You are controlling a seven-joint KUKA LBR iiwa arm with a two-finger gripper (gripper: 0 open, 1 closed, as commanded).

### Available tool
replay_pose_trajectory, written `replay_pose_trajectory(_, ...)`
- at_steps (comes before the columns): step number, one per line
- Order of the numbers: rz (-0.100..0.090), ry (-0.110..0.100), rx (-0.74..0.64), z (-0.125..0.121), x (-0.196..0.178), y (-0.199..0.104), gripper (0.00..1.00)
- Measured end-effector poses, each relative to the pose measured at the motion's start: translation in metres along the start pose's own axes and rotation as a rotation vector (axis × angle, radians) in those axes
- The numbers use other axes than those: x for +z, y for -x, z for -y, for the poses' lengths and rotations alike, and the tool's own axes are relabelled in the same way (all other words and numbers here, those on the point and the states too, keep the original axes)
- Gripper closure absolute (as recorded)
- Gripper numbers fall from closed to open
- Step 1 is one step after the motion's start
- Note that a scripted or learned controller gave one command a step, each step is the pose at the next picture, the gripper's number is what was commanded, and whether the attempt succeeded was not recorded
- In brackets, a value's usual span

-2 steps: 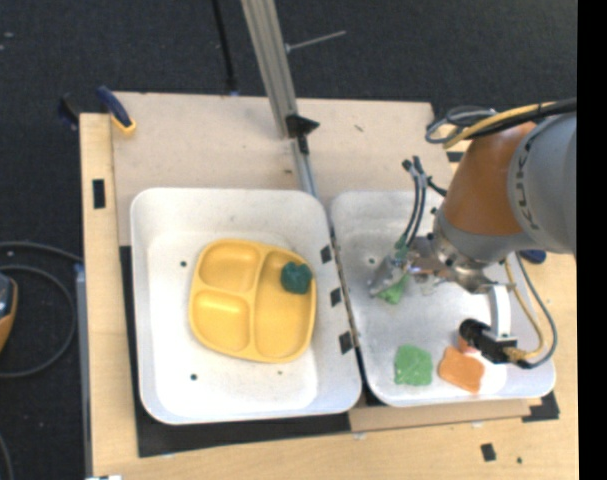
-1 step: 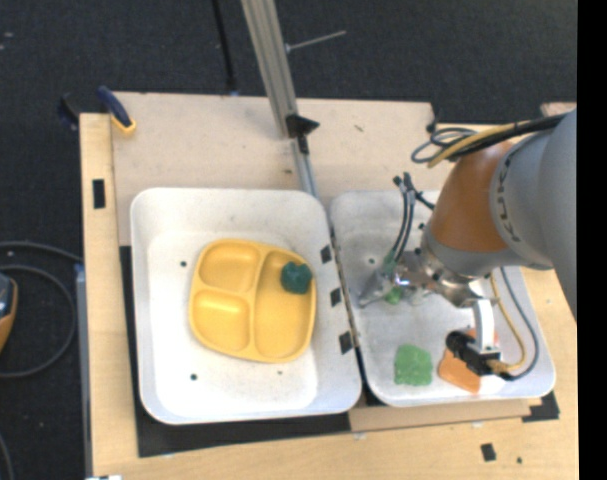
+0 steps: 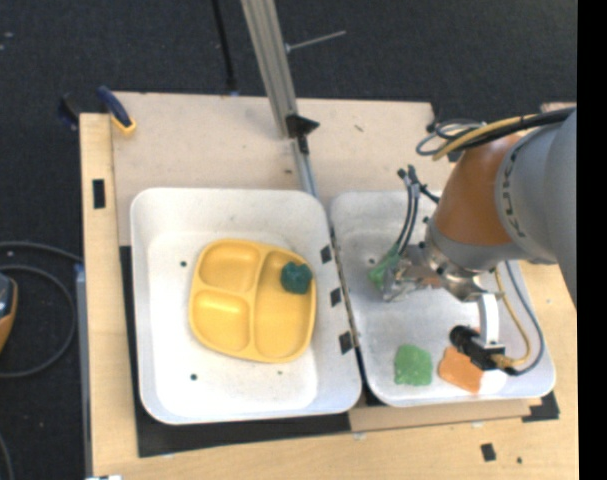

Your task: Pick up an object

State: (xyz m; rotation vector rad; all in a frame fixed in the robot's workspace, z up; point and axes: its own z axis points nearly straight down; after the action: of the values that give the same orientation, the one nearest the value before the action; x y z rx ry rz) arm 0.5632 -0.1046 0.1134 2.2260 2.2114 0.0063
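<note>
Three loose things sit in the right white bin (image 3: pixel 355 218): a small green piece (image 3: pixel 385 268) at frame centre-right touching the gripper (image 3: pixel 393 280), a light green soft block (image 3: pixel 414 365) and an orange block (image 3: pixel 460 370) near the bin's lower edge. Whether the gripper grasps anything I cannot tell. The left white bin (image 3: pixel 163 268) holds one yellow divided plastic tray (image 3: pixel 238 308) carrying one dark teal lump (image 3: pixel 297 278), with open floor around it.

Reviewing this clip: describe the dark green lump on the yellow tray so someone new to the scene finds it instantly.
Start at the left white bin, which holds a yellow divided tray. In the tray's upper right compartment, near its rim, sits the dark green lump. It is small, rounded and teal-dark, unlike the paler, flat green piece in the right bin, which lies beside an orange piece.
</note>
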Motion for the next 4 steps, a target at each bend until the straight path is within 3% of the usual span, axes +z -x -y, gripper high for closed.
replay_pose_trajectory(3, 0.002, 0.001, -0.010, 0.006, -0.135, -0.002, 1.00)
replay_pose_trajectory(4, -0.001, -0.004, -0.013, 0.015, -0.139, -0.048, 1.00)
